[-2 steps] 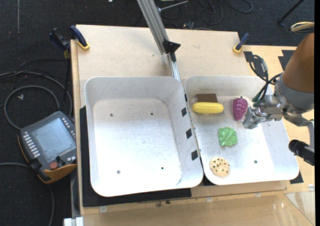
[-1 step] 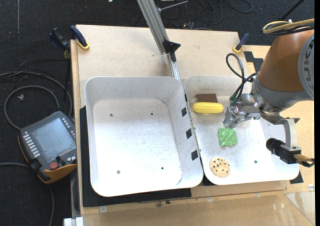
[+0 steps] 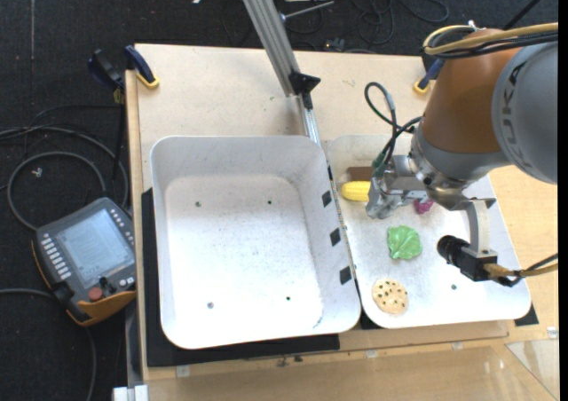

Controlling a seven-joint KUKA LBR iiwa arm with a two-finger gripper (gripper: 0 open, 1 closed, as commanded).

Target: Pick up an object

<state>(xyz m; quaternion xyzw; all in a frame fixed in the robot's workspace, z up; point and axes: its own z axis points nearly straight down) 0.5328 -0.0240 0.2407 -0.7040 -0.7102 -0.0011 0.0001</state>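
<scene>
Yellow banana-shaped toy (image 3: 356,192) lies beside the tool (image 3: 380,207); its state I cannot tell.

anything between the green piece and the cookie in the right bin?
Nothing. In the camera view, only bare white bin floor separates the green piece from the cookie.

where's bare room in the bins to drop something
The left bin has bare floor from wall to wall. In the right bin, the near right corner is bare, past the cookie. It is crowded around the claw: yellow piece, green piece, purple piece.
</scene>
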